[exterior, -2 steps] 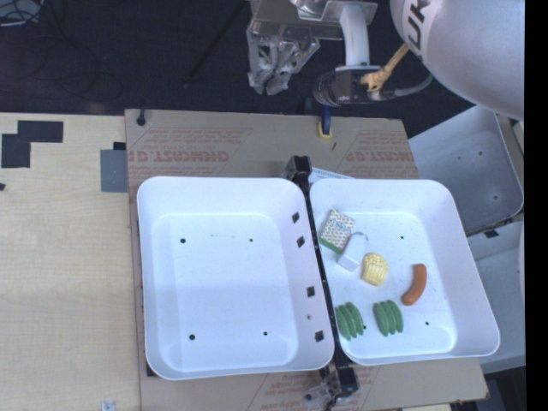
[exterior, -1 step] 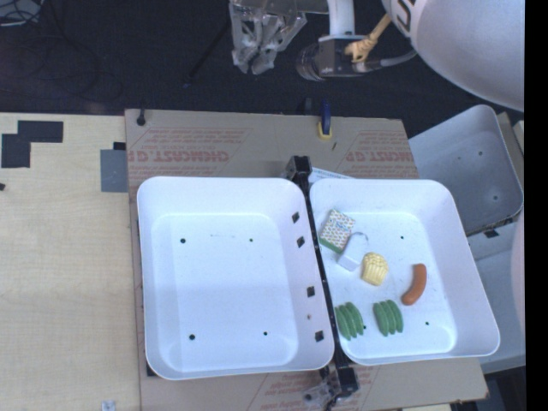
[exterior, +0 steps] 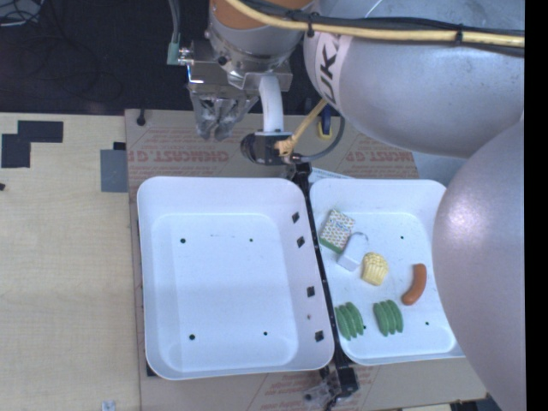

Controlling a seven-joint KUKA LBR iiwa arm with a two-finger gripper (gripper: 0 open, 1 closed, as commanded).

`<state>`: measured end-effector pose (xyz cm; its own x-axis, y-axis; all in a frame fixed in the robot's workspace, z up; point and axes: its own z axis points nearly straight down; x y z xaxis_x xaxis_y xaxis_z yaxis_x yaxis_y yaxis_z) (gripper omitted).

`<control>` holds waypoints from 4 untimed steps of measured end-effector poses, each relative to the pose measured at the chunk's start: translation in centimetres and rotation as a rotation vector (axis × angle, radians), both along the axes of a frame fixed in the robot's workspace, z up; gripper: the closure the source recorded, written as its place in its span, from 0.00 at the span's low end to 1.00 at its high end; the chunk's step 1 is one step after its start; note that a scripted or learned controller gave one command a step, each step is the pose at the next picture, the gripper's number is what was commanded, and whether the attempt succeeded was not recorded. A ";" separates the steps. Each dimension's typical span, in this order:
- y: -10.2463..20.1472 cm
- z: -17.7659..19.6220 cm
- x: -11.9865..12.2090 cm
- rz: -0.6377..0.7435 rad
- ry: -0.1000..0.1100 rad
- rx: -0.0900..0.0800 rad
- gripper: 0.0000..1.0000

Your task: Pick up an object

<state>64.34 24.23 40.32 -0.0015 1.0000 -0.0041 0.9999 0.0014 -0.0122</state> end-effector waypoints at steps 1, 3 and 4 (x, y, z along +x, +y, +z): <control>-3.1 14.4 -6.8 0.001 -0.021 0.008 1.00; -4.0 -9.8 -3.0 -0.004 0.007 -0.002 1.00; 0.1 -10.9 0.2 0.000 -0.012 0.003 1.00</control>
<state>64.49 24.37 29.41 -0.0016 1.0000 -0.0009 1.0000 0.0016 -0.0007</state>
